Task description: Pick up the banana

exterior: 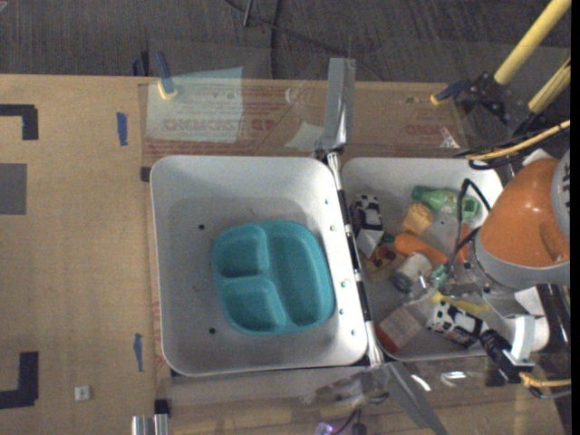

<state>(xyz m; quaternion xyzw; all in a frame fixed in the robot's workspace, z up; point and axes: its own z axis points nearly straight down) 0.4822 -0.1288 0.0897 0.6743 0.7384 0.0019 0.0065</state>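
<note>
Banana point(464, 304): I take the thin yellow strip in my right bin point(426, 172) to be it, lying on the black-and-white toy point(450, 320) near the bin's front right, partly hidden under my wrist.
Long axis: roughly left to right across the view, dipping slightly toward the right.
Pincer point(453, 290): low over the clutter, just above and touching-close to the banana's left end; I cannot tell whether it is open, closed, or gripping anything.
Bearing: the banana lies directly beneath me, a little toward the front.
Judgement: closing across the short width, front to back, looks right.
Left bin point(181, 188): holds the teal tray point(272, 277), well apart.
</note>
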